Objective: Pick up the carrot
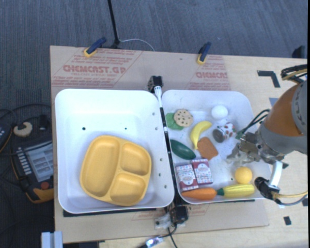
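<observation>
The carrot [199,194] lay flat along the near wall of the right bin [243,98], just left of the corn cob [238,190] and directly below the two small red-and-white cartons [194,174]; its orange body sat tight against the bin's lower edge, which I judged would leave little room for a finger on that side. The gripper [246,151] hung over the right part of the same bin, above the yellow lemon-like fruit [243,175] and well right of the carrot; its claw state could not be made out from this angle, and nothing was seen between it. The banana [199,133], cookie [183,118], white egg [219,111] and dark green vegetable [182,149] crowded the bin's middle. The yellow divided plate [116,169] sat alone in the left bin [72,112]. Judged: approach not yet begun; arm would need to shift left and toward the near wall.
</observation>
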### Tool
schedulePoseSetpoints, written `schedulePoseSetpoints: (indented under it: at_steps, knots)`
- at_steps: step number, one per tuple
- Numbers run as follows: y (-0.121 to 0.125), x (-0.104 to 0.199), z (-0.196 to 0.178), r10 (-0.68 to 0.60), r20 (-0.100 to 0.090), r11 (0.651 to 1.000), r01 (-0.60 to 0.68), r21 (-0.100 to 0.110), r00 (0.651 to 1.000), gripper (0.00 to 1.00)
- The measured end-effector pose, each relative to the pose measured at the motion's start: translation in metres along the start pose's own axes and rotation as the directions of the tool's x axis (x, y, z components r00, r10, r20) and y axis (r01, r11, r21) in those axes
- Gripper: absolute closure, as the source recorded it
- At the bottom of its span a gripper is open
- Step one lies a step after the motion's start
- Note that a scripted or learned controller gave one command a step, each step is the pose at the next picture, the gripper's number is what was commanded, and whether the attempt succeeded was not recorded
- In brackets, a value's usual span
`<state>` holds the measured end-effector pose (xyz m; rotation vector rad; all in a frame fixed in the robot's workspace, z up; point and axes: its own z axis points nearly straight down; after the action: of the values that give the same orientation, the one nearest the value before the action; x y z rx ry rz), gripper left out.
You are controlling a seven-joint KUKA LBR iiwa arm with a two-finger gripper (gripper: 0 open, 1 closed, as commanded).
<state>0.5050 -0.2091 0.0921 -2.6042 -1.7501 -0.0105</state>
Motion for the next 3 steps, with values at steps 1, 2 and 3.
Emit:
schedulePoseSetpoints:
  at_steps: [1, 2, 3]
  knots:
    - [0.002, 0.012, -0.001, -0.016, -0.017, 1.000, 0.016, -0.002, 1.000, 0.00]
    - [-0.014, 0.004, 0.000, -0.291, -0.001, 0.957, 0.291, -0.016, 0.957, 0.00]
    - [-0.015, -0.005, 0.000, -0.527, -0.006, 0.850, 0.527, -0.001, 0.850, 0.00]
